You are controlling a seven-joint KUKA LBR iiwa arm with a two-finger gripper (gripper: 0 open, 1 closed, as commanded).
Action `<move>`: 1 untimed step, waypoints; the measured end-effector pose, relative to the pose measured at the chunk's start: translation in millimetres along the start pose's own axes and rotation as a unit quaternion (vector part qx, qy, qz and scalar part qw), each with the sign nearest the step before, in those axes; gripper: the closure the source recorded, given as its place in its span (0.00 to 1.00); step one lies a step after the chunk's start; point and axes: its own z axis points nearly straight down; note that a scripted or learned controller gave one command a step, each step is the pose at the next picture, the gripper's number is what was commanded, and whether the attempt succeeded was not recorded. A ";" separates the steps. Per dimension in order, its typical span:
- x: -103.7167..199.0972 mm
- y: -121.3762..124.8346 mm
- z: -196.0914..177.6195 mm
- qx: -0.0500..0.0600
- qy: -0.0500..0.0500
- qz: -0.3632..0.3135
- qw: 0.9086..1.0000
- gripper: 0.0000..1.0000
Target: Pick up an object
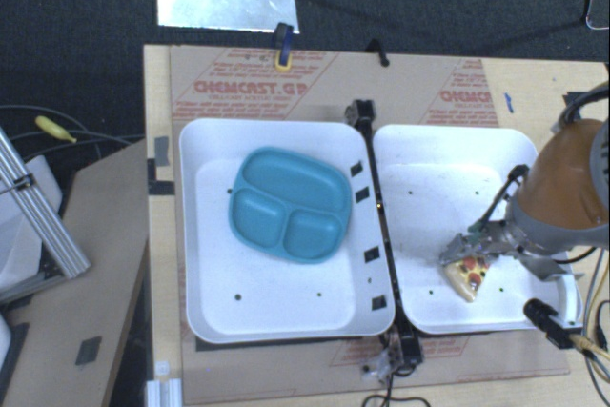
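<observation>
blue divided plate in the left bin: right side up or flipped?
Right side up. The blue divided plate lies flat on the left bin floor with its three compartments facing the camera, nothing in them.

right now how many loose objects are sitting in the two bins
2: a blue divided plate in the left bin, and a toy pizza slice in the right bin at the end effector.

Blue tray (289, 205), white bins (205, 300)

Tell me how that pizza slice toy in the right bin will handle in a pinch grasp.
The pizza slice toy looks small and flat, so probably light and unlikely to roll. Its wedge shape may slip sideways between the gripper tips. Lying low on the right bin floor, it offers little edge to pinch.
</observation>
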 end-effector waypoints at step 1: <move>48.0 48.5 -43.0 0.003 0.001 -0.003 1.000 1.00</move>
